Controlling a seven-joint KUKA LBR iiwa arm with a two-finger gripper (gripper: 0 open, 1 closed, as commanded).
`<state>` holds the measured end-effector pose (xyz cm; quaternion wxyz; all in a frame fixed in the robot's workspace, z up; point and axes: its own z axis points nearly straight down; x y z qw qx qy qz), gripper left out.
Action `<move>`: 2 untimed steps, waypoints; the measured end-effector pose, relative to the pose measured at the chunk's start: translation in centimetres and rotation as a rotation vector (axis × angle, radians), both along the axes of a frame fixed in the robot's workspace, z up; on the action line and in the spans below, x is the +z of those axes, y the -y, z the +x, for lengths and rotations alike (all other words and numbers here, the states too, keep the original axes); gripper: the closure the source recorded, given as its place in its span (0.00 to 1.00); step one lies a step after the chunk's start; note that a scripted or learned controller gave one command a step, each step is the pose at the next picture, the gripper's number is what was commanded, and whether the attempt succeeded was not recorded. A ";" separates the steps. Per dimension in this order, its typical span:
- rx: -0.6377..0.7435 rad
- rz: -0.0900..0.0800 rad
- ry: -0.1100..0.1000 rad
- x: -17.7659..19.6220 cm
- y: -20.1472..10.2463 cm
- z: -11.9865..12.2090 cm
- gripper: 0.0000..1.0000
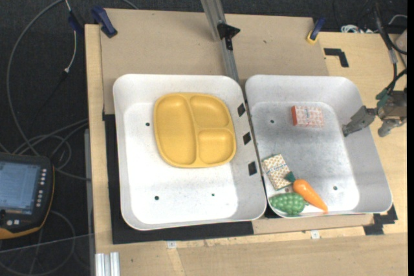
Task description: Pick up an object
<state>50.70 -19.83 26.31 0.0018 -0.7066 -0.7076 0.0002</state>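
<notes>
The table (194, 29) carried two white bins side by side. The left bin (136, 191) held a yellow divided tray (194, 129). In the right bin (362, 165) a red-and-white box (307, 116) lay near the far wall, while a patterned small box (277, 170), an orange carrot (310, 194) and a green vegetable (287, 204) clustered at the near left corner. The jaws (374, 120) hung over that bin's right rim, spread apart and holding nothing

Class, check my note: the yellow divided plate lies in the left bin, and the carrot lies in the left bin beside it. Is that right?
Not quite. The camera view shows the carrot in the right bin, near its front edge. The yellow divided plate is in the left bin.
</notes>
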 end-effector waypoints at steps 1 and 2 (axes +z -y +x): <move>0.000 0.000 0.000 0.0 0.0 0.0 0.00; 0.000 0.001 -0.004 -5.2 -0.9 0.6 0.00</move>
